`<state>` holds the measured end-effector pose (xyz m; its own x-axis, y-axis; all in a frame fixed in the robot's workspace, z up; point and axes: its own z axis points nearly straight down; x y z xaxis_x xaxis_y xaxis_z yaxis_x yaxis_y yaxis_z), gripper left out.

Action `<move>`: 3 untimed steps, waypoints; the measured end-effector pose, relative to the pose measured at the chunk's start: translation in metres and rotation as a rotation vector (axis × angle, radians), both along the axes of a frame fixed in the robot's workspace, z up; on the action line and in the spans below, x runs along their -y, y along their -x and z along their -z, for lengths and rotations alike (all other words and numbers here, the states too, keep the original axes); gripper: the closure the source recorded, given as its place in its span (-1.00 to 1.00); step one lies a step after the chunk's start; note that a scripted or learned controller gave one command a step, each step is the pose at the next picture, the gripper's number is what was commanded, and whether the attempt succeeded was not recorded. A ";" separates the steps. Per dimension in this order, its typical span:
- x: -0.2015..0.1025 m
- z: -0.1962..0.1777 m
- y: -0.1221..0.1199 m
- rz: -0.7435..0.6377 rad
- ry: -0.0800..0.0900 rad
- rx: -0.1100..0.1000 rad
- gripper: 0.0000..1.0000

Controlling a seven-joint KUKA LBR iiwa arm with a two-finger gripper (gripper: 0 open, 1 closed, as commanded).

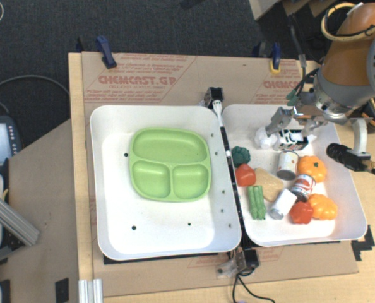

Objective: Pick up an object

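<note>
My gripper (294, 126) hangs over the back of the right bin (351, 223) with its two grey fingers spread apart and nothing between them. Just below it lies a small black-and-white object (293, 140), and a white lump (264, 137) sits to its left. Nearer the front are a white can (288, 164), an orange pumpkin (312, 168), a red-labelled can (303, 185), a white cylinder (281, 203), a red pepper (302, 213) and an orange pepper (325, 207).
Along the right bin's left side lie a dark green piece (240, 154), a red tomato (245, 175), a green pod (256, 202) and a beige slab (271, 183). The left bin (112, 232) holds a green divided plate (170, 164).
</note>
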<state>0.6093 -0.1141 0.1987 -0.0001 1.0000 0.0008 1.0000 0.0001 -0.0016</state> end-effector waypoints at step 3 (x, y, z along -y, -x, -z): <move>-0.082 0.009 0.106 -0.007 -0.002 0.007 1.00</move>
<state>0.5036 -0.0317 0.1894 -0.0075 1.0000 0.0024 1.0000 0.0075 0.0054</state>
